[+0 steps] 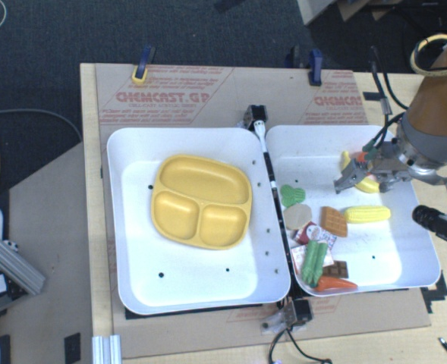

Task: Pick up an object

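Reaching in from the right, low over the right bin [394, 258], near its far edge: gripper [357, 176] on the grey and orange arm [435, 112]. Open or closed, impossible to tell from this angle. Nothing seen clearly held.

Just under and beside the gripper, touching or nearly so: a yellow piece [368, 186], partly hidden by the metal.

Spread through the rest of the right bin:
- a corn cob [368, 214], lying flat toward the middle, just nearer than the yellow piece
- a brown cracker [333, 221], touching or almost touching the cob's left end
- a green leafy toy [291, 196] against the bin's left edge
- a pale round piece [297, 217] just nearer than the green toy, also along the left edge
- a red and white packet [315, 236] between the pale piece and the near left corner
- a green cucumber [313, 261] lying lengthwise toward the near left corner, overlapping the packet
- a small dark brown block [336, 269] just right of the cucumber
- an orange carrot [335, 284] at the near edge, by the near left corner

In the left bin [132, 203], toward its far side: a yellow divided plate [200, 201], right side up, three compartments, all of them bare.

Bins side by side, touching along the middle, on a paper-covered bench [208, 89]. Two blue clamps [142, 65] at the bench's far edge.
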`<state>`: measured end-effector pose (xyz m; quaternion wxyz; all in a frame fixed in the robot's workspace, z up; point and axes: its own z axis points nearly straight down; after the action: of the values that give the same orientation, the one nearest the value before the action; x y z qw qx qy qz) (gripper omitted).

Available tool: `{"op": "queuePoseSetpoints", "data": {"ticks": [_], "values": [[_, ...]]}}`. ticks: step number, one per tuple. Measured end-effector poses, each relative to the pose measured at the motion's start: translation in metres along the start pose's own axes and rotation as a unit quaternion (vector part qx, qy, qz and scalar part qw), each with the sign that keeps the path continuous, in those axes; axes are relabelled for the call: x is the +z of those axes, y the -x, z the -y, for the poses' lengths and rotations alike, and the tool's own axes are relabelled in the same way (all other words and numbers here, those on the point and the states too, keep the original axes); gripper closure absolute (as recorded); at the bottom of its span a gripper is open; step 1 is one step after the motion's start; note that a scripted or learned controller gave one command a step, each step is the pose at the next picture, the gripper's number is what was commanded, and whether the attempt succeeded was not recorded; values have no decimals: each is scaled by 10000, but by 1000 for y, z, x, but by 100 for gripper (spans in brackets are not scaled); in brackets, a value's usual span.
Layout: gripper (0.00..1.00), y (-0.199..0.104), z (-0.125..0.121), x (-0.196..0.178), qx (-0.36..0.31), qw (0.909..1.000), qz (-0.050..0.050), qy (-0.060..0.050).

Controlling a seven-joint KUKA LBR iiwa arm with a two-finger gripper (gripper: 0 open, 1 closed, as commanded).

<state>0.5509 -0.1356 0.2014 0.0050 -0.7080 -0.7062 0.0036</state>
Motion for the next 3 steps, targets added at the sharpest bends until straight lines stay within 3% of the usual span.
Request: {"op": "queuePoseSetpoints", "data": {"ticks": [1,3], "values": [[0,0,-3,-6,-12,10000,9,59],[0,0,-4,111,-12,10000,-3,21]]}}
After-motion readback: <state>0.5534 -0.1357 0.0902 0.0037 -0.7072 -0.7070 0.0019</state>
